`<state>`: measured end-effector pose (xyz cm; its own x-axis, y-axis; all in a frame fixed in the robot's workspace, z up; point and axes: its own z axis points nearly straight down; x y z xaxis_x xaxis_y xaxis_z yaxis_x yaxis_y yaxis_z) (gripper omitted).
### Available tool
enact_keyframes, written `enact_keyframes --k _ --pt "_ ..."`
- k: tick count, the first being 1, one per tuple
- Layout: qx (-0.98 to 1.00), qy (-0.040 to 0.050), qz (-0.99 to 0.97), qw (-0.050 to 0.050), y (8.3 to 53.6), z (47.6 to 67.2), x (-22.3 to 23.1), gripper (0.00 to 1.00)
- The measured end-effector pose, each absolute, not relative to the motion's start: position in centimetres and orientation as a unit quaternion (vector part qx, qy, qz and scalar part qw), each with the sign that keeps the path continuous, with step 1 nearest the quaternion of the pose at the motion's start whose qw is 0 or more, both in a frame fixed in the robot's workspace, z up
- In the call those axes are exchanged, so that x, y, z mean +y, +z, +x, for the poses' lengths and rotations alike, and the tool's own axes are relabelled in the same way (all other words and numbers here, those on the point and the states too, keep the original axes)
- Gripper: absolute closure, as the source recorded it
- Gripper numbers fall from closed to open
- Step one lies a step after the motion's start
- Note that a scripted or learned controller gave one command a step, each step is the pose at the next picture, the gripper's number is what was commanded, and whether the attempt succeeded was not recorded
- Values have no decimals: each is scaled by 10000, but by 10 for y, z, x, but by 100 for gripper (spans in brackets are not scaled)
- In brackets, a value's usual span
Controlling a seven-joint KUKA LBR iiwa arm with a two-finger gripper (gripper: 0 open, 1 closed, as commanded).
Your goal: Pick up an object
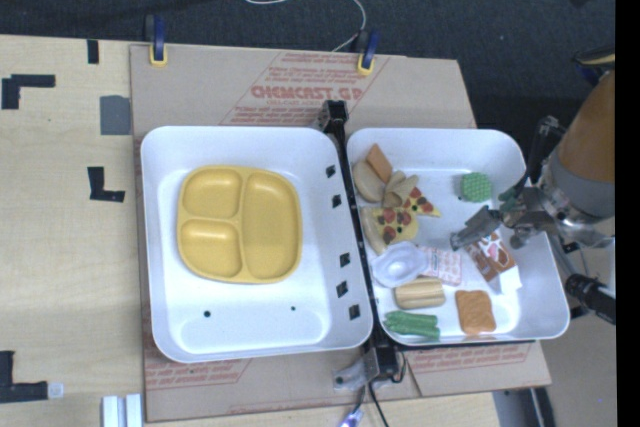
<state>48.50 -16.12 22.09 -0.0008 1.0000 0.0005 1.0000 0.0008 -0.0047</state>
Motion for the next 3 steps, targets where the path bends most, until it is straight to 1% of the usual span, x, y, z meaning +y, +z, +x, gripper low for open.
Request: enact_keyframes --k 1,2,3 --pt "-7061 18 -7082 -16 83 488 -127 0" --pt "-7061 31 -7080 -86 88 557 -109 0" --pt "-7066 87 -7076 -10 88 609 -109 0"
